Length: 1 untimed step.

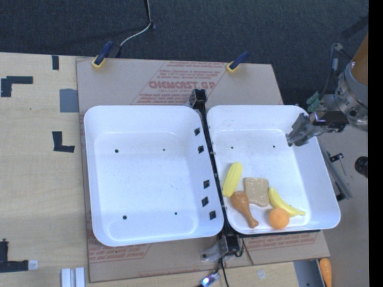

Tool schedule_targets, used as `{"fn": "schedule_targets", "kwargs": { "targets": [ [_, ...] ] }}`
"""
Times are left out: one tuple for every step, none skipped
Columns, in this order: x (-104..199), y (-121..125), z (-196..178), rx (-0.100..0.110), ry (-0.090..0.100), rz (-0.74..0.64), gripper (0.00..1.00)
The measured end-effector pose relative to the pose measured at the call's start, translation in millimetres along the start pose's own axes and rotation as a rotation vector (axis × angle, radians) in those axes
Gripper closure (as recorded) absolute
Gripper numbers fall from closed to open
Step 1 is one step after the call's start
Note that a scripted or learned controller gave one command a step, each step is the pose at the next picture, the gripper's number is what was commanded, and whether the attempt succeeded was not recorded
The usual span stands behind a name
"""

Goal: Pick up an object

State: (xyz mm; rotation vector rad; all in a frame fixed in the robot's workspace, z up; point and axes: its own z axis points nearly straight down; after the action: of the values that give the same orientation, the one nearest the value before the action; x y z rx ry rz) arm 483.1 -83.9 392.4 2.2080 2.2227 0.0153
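Camera view from above: two white bins are seen side by side on a brown board. The right bin (311,178) has toy food in it, and the left bin (143,172) sits beside it, touching it along the middle.

The gripper (297,133) is seen at the far right rim of the right bin, up near that bin's back corner. It hangs off the grey arm (353,100), which comes in from the right. Nothing is seen between its fingers. How far apart the fingers are cannot be told, because they look like one dark shape.

All the toy food is grouped in the front part of the right bin, well apart from the gripper, lower and to the left of it. A yellow corn cob (233,179) is the nearest piece to the middle wall. A slice of bread (257,191) lies just beside it. A brown chicken leg (244,207) is touching the bread's lower left side. A banana (283,203) lies to the right of the bread, and an orange (279,219) is touching the banana from below.
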Motion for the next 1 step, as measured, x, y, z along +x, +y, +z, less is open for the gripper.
{"fn": "schedule_targets", "kwargs": {
  "targets": [
    [-2.3,1.6,-1.9,0.012,-0.003,0.005,1.0]
  ]
}}
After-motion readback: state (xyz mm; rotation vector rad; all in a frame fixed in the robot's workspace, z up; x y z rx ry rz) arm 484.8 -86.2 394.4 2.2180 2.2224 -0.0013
